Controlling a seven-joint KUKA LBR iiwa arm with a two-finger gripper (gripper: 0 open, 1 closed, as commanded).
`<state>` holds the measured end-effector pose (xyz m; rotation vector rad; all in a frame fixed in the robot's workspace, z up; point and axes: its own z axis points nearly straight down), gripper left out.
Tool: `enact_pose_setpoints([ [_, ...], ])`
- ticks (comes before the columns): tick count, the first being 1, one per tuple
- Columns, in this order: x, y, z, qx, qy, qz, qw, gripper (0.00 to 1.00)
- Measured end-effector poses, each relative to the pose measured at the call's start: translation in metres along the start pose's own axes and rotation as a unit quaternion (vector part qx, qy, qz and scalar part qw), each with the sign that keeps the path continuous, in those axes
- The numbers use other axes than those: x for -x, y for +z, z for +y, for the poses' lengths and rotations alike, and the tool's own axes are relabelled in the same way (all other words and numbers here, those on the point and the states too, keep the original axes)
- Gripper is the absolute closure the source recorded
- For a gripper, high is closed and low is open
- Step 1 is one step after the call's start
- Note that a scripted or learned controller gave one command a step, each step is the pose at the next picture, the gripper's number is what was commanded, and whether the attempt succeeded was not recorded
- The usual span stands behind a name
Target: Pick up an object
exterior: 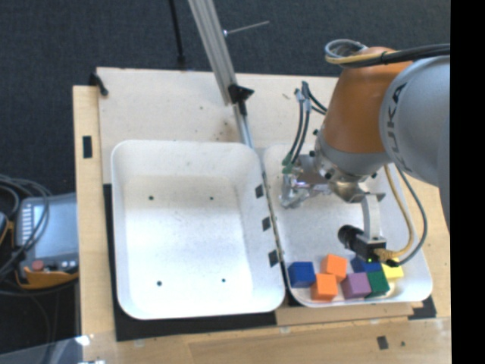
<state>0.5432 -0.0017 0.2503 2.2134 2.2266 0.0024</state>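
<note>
Approach step. Gripper hovers over right bin, far-left side; can't tell if it's open or closed. Next you shift it near, onto the blocks.

Blue block, orange blocks, purple block (green block too).
</note>
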Motion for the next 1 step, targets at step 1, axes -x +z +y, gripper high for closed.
enact_pose_setpoints([
  [1, -0.0520, 0.0138, 0.0033, -0.002, 0.000, 0.000, 1.0000, 1.00],
])
